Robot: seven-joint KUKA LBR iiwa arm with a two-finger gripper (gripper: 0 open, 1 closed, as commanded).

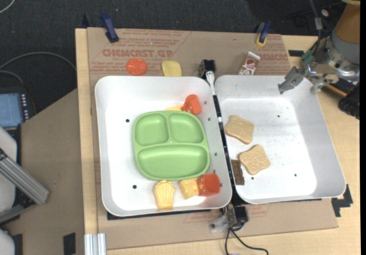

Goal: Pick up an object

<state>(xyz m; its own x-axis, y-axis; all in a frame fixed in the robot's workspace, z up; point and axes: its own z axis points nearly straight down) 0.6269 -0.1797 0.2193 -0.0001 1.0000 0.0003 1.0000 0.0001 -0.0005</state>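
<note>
In the left white bin (114, 134) you see a green divided plastic plate (170, 145) ringed by small toy foods. In the right white bin (309, 151), two tan toast-shaped slices (247, 144) lie near its left side. Your gripper (300, 79) hovers over the far right corner, empty; you cannot tell its finger state.

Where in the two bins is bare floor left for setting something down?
Right bin: bare floor right of both toast slices. Left bin: a strip left of the green tray; crowded along its front and back edges.
</note>
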